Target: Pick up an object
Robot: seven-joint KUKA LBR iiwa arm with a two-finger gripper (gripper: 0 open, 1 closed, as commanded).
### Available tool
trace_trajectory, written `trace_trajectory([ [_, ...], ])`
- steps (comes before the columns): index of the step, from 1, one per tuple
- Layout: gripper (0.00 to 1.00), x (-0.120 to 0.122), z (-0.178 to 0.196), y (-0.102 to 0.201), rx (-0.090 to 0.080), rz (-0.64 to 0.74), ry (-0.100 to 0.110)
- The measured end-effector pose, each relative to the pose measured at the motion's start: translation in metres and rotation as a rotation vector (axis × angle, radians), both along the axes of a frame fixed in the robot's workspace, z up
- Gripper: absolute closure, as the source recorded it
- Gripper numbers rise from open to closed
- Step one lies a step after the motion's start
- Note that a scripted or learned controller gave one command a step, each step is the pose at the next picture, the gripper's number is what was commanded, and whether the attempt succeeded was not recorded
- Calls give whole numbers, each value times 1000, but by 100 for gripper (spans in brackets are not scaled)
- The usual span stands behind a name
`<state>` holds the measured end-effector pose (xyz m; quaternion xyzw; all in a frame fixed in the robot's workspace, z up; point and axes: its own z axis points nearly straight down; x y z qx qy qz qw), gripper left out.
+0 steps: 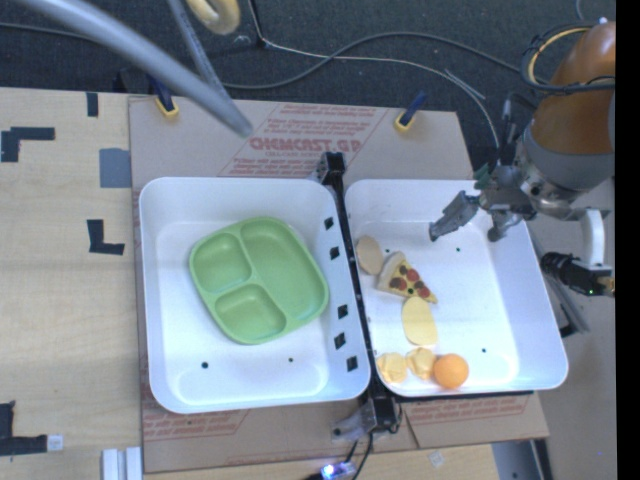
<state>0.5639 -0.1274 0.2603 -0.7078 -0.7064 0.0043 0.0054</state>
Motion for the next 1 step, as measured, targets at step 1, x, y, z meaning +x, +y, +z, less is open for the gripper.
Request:
trace_trajectory([
  [1,0,2,7,0,-2,3,-12],
])
